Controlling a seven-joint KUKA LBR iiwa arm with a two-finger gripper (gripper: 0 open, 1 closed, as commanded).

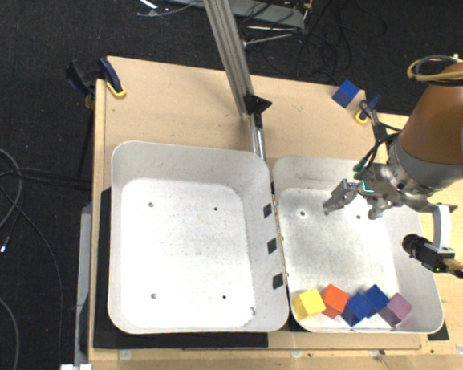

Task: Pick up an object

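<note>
Blocks are sitting in a tight row along the near wall of the right bin (417, 273): a yellow block (310, 303), an orange block (335, 299), a blue block (365, 303) and a purple block (396, 309), each touching or just beside its neighbour. From the overhead camera I am seeing the tool (358, 201) hanging over the far half of that same bin, well apart from the row. Its two fingers are standing spread, one finger (337, 197) reaching toward the bin's middle and the other toward the right wall, and nothing is lying between them; I cannot tell whether the tips are touching the bin floor. The arm (442, 126) is coming in from the right, its orange band sitting above the grey wrist. The left bin (137, 164) is lying beside the right one on the worktop (182, 103). A separate blue cube (346, 93) is resting on the worktop's far edge, outside both bins.
</note>
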